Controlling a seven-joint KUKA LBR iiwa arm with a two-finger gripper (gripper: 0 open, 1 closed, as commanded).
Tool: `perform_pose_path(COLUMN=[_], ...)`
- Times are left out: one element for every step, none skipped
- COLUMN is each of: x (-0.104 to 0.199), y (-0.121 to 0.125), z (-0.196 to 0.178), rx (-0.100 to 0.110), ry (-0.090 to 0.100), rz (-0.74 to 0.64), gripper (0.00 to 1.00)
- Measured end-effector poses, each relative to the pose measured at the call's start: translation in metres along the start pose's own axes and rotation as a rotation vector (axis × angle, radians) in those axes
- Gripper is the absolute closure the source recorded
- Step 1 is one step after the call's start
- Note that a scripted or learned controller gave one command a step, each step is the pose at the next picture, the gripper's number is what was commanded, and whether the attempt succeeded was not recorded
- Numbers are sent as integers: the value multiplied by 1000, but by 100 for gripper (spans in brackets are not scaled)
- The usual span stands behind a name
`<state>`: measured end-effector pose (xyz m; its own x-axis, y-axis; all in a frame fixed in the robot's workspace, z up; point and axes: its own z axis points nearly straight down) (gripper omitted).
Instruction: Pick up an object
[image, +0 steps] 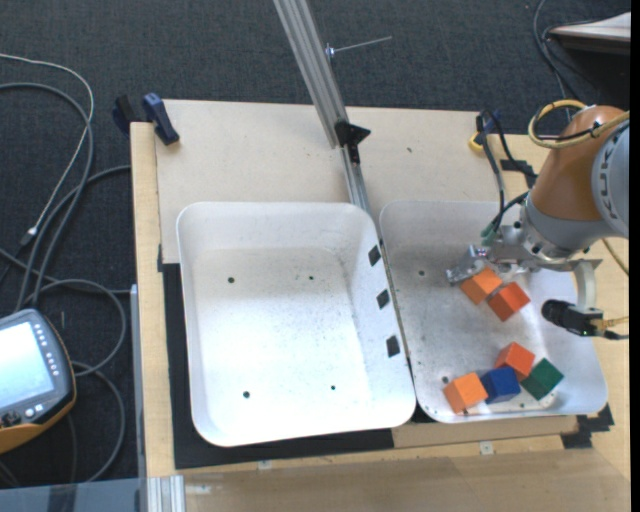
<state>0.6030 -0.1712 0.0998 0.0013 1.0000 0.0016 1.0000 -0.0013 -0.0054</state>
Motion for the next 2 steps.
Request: perform_pose_path(x=[1, 20], y=[3, 9], z=[-11, 1], rx=[-7, -4], ry=[-1, 0], rz=[-1, -4], gripper=[100, 100])
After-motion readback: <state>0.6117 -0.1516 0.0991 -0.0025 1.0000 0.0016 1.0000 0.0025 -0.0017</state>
